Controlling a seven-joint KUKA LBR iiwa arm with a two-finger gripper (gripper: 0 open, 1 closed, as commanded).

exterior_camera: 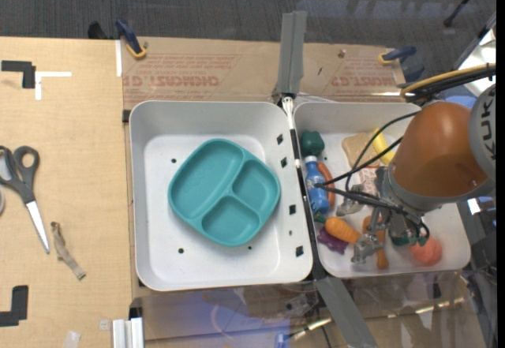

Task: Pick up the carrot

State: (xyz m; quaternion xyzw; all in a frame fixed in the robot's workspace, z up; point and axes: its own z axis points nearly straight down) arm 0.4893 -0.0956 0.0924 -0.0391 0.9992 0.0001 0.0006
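Gripper low among carrot, clutter.

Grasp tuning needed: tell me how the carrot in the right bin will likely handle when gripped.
The carrot looks like a smooth, tapered toy, so it is probably stiff, light and somewhat slippery. Its rounded body may roll if nudged. Toys crowd it in the right bin, so the gripper may jostle neighbours.

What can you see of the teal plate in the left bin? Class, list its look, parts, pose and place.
The teal plate is a rounded-square dish that looks like smooth plastic, split by raised ridges into three compartments: one long one on its left side and two smaller ones on its right. It lies flat, right side up, turned at a slant, near the middle of the left bin. It rests on the bin's floor, and nothing else touches it or lies in it.
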